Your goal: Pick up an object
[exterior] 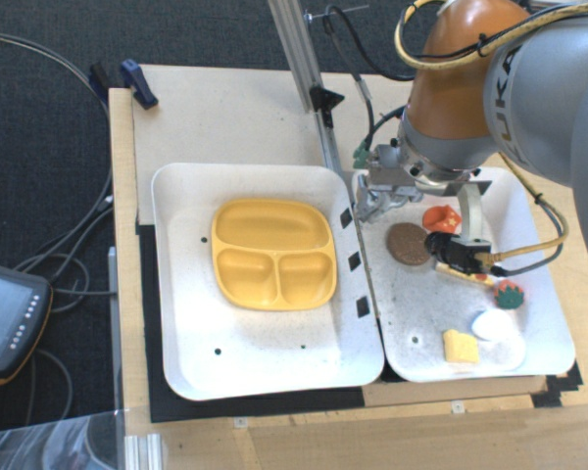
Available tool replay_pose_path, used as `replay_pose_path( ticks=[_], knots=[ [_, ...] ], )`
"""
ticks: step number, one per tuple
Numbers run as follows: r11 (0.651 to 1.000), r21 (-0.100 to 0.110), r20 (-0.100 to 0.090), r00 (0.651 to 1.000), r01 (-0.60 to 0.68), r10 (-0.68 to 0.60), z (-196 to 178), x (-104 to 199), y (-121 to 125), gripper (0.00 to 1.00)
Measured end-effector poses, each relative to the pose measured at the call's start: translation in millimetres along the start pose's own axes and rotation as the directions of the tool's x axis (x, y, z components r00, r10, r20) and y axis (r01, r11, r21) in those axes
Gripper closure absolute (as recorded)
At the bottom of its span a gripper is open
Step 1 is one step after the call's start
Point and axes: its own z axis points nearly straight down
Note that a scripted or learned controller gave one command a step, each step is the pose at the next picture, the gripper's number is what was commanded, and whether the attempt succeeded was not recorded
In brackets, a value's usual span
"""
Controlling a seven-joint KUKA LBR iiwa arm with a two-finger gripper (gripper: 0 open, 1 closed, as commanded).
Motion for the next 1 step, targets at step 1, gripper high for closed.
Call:
replay_pose_path(
  ticks=[1],
  knots=[
    [1.0,0.003,0.0,1.0,0.001,-0.001,12.6,59.8,0.4,1.0]
  ],
)
